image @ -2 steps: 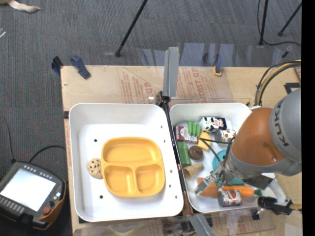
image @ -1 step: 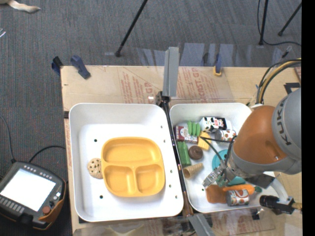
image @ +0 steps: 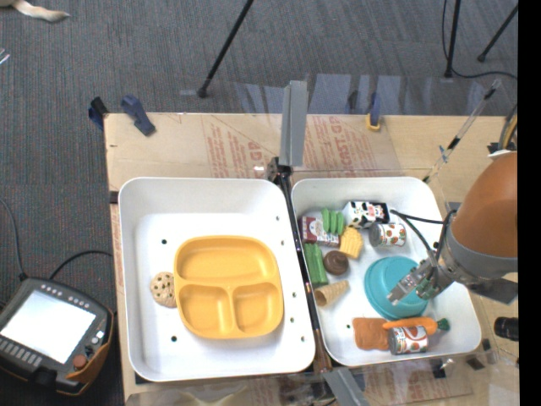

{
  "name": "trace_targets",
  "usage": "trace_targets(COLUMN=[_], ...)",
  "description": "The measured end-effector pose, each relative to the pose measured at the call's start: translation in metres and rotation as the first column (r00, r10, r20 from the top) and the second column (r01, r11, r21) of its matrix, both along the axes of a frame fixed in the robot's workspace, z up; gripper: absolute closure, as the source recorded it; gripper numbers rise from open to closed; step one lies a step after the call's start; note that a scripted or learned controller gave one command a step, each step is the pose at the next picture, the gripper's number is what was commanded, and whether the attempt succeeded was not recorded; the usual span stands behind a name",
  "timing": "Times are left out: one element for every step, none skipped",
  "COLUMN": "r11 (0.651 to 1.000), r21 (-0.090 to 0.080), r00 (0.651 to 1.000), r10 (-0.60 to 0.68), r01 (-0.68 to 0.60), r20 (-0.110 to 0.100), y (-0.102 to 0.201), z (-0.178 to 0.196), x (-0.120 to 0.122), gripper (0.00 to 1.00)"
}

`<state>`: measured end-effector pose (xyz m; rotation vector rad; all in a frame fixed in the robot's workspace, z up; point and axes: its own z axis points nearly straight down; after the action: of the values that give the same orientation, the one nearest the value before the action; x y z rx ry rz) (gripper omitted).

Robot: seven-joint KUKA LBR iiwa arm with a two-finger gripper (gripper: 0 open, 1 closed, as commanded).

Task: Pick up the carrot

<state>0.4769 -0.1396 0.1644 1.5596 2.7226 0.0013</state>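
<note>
The carrot, orange with a green stalk end on its right, lies near the front of the right bin. It rests just behind a tomato-label can and beside a flat orange piece. My gripper hangs over the right edge of a teal bowl, a little behind the carrot and apart from it. Its fingers look open with nothing between them.
The right bin also holds an ice-cream cone, a chocolate piece, a green cucumber, a yellow corn piece, a small can and a cow-pattern box. The left bin holds a yellow divided plate and a cookie.
</note>
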Motion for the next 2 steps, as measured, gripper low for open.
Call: trace_targets(r11=[1.0, 0.947], r21=[0.002, 0.001], r00=[1.0, 0.946], r10=[0.002, -0.323], r01=[-0.002, 0.323], r20=[-0.007, -0.013], y=[0.001, 0.049], z=[-0.003, -0.048], x=[-0.001, -0.003], gripper=[0.0, 0.0])
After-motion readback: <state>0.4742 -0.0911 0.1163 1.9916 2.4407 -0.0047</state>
